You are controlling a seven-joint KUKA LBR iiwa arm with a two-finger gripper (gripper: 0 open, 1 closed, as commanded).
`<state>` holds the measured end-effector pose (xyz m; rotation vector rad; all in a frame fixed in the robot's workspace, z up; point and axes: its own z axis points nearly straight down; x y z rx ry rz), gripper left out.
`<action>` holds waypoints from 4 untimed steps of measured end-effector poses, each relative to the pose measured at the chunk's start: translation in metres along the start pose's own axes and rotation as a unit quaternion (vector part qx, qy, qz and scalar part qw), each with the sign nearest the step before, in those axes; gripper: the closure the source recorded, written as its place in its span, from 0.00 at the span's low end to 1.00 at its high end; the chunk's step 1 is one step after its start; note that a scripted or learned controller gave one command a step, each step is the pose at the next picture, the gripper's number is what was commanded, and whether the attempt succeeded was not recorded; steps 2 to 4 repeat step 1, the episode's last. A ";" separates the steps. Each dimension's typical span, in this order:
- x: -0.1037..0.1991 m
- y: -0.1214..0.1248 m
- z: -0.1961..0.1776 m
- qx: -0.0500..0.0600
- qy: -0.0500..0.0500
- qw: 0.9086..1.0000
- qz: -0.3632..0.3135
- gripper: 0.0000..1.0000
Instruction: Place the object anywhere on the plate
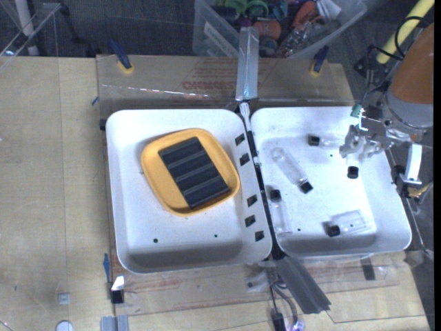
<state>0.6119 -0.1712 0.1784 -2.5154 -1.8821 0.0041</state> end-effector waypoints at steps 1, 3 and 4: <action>0.000 0.000 0.000 0.000 0.000 1.000 0.000 0.00; 0.000 0.000 0.000 0.000 0.000 1.000 0.000 0.00; 0.000 0.000 0.000 0.000 0.000 1.000 0.000 0.00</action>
